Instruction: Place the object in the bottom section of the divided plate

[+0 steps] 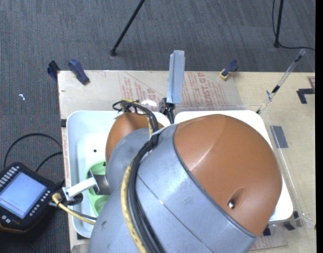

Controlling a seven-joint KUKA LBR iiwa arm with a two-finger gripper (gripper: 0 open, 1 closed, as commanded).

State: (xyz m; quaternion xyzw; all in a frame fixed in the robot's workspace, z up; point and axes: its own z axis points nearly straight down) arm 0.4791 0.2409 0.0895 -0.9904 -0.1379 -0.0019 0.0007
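Green divided plate [98, 171] at lower left of the frame, inside left bin [77, 136], mostly behind arm [203, 183]. Cannot tell the object's place or the gripper's state. Risk: blind release into the wrong section, or nudging the plate.

**Orange and grey over white bins**

The arm [203, 183] is grey with glossy orange caps. The bins [77, 136] are white; a light green plate [98, 170] peeks out at lower left. The bench [214, 86] is tan cardboard with red print, on dark grey carpet [45, 25].
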